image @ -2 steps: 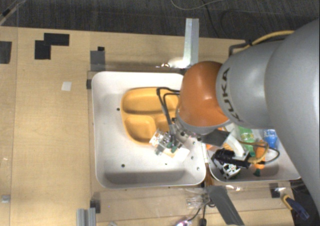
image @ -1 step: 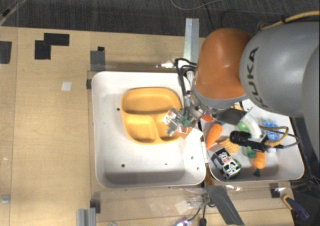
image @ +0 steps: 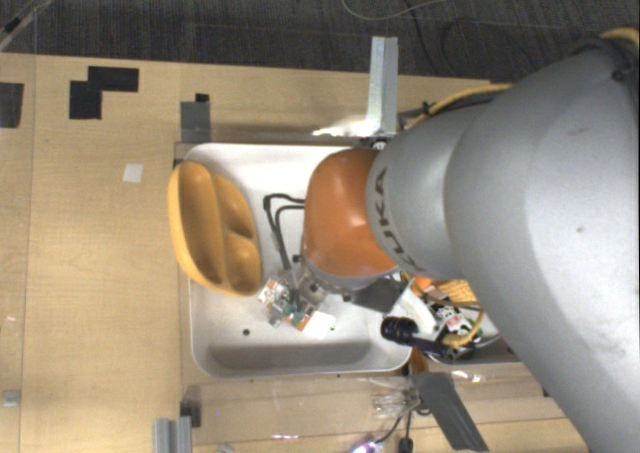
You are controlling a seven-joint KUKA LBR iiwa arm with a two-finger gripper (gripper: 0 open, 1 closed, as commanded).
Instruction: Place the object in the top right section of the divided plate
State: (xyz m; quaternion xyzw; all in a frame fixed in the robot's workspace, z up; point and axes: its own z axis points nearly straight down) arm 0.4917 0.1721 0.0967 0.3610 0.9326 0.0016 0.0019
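Note:
The yellow divided plate (image: 212, 229) stands tilted against the left wall of the white bin (image: 290, 356), its hollow sections facing right. The arm reaches in from the right, and its orange band (image: 340, 221) hangs over the middle of the bin. My gripper (image: 287, 303) points down to the bin floor just right of the plate's lower rim. A small object with white, green and orange patches (image: 283, 307) lies right at the gripper's tip. The wrist hides how the gripper meets that object.
An orange item (image: 452, 291) shows under the arm in the neighbouring bin on the right. A metal post (image: 383, 86) rises behind the bin. The bulky grey arm hides most of the right side.

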